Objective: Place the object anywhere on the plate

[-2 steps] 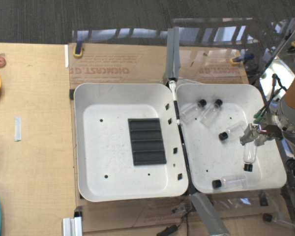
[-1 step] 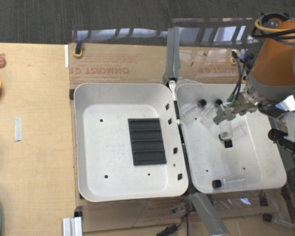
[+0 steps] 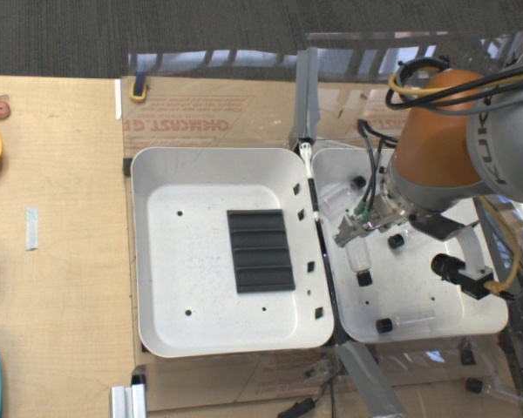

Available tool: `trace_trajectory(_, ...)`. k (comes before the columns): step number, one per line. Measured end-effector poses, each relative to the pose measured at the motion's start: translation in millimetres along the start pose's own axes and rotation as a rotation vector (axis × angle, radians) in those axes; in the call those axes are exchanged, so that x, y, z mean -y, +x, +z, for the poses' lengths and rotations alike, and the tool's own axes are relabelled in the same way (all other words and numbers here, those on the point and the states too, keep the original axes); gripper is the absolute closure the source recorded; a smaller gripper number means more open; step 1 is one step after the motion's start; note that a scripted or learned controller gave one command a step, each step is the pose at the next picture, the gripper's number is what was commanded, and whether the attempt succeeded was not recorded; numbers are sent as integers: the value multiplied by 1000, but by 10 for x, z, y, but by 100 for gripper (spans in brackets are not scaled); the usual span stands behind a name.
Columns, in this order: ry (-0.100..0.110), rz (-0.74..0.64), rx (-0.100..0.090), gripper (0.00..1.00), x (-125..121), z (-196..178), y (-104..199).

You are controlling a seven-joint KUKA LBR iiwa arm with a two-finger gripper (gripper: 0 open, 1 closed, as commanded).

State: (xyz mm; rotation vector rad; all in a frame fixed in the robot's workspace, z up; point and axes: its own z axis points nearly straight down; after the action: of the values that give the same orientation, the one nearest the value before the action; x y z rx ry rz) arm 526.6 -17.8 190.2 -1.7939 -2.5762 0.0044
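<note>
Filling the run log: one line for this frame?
arm: over right bin | gripper: low, near bin's left wall | black ribbed block: flat in left bin, untouched | placement: not done

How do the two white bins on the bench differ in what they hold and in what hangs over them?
The left bin holds one dark ribbed rectangular block near its middle; the right bin holds several small dark pieces scattered about. The gripper and arm hang over the right bin, while nothing hangs over the left bin. The left bin looks wider in this view. Both are shallow, white and round-cornered.
</note>
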Motion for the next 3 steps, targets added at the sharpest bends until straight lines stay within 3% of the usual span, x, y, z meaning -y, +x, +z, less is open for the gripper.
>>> trace_trajectory(1, -1, -180, 1, 100, -116, -146, 615)
trace_trajectory(2, -1, -361, 1, 100, -40, -351, 1521)
trace_trajectory(3, -1, -483, 2, 100, -334, -382, 2323)
